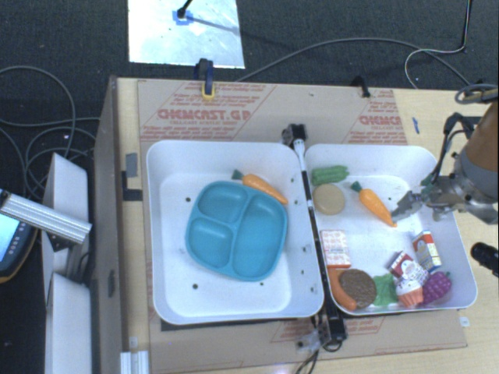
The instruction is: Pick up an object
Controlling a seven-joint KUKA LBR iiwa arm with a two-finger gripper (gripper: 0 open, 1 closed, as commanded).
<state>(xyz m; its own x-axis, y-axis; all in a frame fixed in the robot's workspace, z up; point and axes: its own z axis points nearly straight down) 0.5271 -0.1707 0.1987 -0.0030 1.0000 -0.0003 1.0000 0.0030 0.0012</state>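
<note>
My gripper (419,202) hangs over the right side of the right bin (390,160), reaching in from the right. Just to its left lies an orange carrot (375,205). Below it sits a small red and white can (426,249). Further in the same bin are a green vegetable (329,174), a round beige piece (330,199), a white and red box (335,248), a brown cookie (359,285), a cupcake (410,285) and purple grapes (438,285). Nothing shows in the gripper.
The left bin (168,209) holds a blue divided plate (236,231) and a second orange carrot (263,185) at the plate's far edge. A dark ridge (309,216) separates the two bins. Cables run across the floor behind the bench.
</note>
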